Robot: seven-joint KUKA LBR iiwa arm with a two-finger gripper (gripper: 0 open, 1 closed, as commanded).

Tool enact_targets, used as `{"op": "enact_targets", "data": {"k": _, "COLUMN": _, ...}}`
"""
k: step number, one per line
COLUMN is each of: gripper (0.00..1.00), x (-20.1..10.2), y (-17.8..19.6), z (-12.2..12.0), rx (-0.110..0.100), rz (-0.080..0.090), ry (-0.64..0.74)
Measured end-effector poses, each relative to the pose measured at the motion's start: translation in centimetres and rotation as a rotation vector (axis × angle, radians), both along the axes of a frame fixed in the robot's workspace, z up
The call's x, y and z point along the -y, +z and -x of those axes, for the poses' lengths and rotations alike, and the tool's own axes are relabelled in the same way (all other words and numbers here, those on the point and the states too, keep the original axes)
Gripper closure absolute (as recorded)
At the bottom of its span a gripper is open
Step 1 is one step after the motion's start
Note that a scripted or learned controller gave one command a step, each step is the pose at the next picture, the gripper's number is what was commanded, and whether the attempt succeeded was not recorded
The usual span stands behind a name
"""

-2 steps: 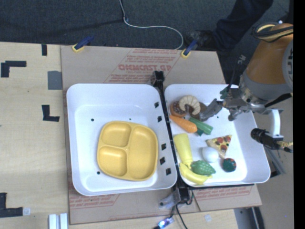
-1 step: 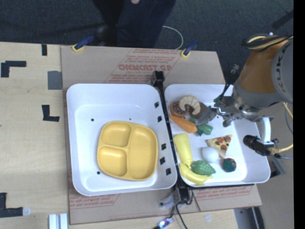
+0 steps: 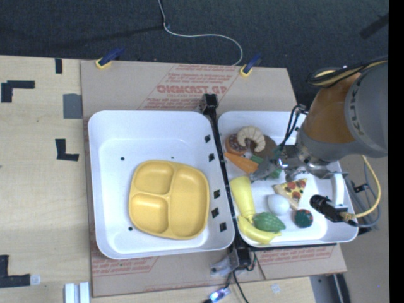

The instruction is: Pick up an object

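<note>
The right bin [image 3: 287, 120] holds several toy foods. A beige croissant [image 3: 251, 135] on a brown donut lies at the back left, with an orange carrot piece [image 3: 240, 161] just in front of it. A yellow banana [image 3: 243, 197] runs along the left wall, next to a green leafy piece [image 3: 268, 221]. A white egg [image 3: 276, 203], a pizza slice [image 3: 291, 190] and a green-and-red ball [image 3: 303, 218] lie toward the front right. My gripper [image 3: 270, 168] is low in the bin's middle, between the carrot piece and the pizza slice.
The left bin [image 3: 107, 131] holds a yellow divided plate [image 3: 169, 198]. A black divider [image 3: 214, 150] runs between the bins. The grey arm with its orange band [image 3: 328, 115] covers the right bin's back right. A cable [image 3: 363, 204] loops at the right rim.
</note>
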State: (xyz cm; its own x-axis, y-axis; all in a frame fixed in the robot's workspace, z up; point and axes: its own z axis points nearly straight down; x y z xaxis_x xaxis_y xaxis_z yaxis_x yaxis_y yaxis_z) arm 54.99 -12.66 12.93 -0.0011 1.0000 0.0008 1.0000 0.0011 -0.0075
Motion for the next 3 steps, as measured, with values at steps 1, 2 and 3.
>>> {"op": "enact_targets", "data": {"k": 1, "gripper": 0.0, "x": 0.6, "y": -4.3, "z": -0.2, "rx": 0.019, "rz": 0.014, "ry": -0.005}}
{"op": "enact_targets", "data": {"k": 2, "gripper": 1.0, "x": 0.3, "y": -3.4, "z": -0.1, "rx": 0.01, "rz": 0.006, "ry": -0.003}}
{"op": "enact_targets", "data": {"k": 3, "gripper": 1.0, "x": 0.4, "y": 1.0, "z": 0.5, "rx": 0.009, "rz": 0.001, "ry": -0.001}}
